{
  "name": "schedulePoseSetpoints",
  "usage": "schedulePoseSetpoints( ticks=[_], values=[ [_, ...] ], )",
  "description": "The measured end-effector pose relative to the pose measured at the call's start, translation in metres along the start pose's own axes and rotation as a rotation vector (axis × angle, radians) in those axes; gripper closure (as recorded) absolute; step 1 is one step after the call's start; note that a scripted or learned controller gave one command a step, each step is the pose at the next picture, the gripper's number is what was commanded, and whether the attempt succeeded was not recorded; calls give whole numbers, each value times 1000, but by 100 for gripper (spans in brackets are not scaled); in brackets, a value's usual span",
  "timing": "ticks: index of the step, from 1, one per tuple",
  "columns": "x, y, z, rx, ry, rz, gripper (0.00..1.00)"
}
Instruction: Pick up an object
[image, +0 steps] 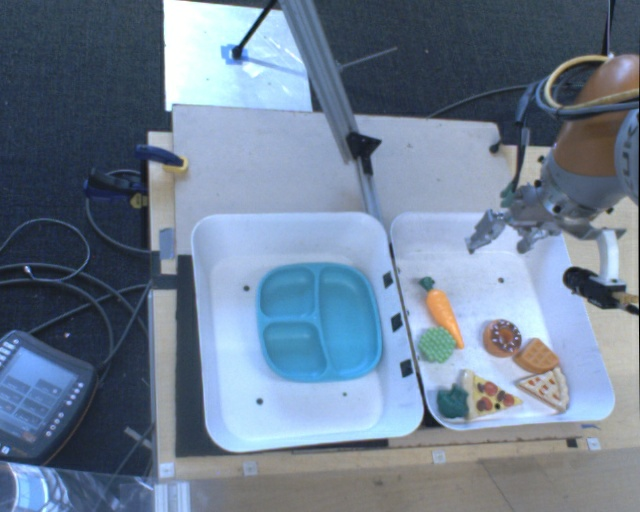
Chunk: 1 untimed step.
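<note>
Camera view: I see my end effector (505, 231), fingers spread and holding nothing, over the right bin (590, 340) with carrot (443, 315), donut (502, 338) and pizza (487, 394); left bin (225, 300) holds a blue tray (320, 322).

Two white bins (300, 225), one blue tray (320, 322), one carrot (442, 315), two pizza slices (545, 388), one donut (502, 338).
</note>
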<state>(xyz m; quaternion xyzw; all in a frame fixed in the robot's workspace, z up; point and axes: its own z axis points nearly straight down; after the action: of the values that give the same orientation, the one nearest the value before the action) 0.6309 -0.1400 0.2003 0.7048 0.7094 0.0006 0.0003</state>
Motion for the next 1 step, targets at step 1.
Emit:
schedulePoseSetpoints(
  ticks=[1],
  values=[
    [0, 0, 0, 0, 0, 0, 0]
  ],
)
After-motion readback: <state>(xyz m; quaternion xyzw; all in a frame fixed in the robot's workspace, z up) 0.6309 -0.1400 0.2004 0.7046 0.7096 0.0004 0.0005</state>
